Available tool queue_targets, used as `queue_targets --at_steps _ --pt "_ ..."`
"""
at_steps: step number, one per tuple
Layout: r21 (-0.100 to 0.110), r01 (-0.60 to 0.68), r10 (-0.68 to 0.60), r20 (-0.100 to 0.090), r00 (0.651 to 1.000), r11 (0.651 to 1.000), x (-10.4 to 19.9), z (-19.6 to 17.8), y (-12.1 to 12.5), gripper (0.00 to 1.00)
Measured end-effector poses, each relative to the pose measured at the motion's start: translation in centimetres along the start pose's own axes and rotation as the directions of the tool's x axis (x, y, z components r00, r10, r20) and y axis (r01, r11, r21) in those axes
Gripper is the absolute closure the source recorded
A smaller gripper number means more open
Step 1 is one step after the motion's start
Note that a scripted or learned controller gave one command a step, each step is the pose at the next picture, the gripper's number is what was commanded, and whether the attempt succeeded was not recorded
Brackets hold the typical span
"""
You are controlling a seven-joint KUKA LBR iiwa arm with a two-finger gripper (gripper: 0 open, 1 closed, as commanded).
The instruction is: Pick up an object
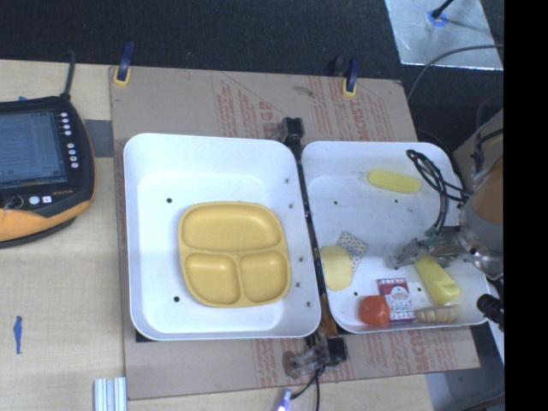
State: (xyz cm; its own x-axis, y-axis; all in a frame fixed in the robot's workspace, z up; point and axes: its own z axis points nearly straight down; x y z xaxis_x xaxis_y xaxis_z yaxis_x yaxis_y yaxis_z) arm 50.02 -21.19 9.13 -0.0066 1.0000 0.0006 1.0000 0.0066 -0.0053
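Reaching: gripper (428, 251) was low in the right bin (360, 157), fingers spread apart with nothing between them.
Progress: no object was lifted; closing on one and raising it remained.
Nearest object: yellow block (437, 281) lay just below the fingertips, probably touching, though the view was too small to tell.
Further off: red-and-white box (395, 297) and red ball (373, 312) sat beyond it; a yellow sponge (336, 266) lay farther toward the left bin (145, 229).

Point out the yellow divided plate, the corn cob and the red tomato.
yellow divided plate (233, 227), camera view, its large top compartment.
corn cob (394, 181), camera view, middle of the cob.
red tomato (373, 312), camera view, its rounded top.
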Motion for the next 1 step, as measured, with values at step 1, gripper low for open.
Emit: queue_targets --at_steps 1 --pt "-0.001 0.002 -0.002 0.001 1.0 1.0 -0.1 -1.07 0.05 1.0"
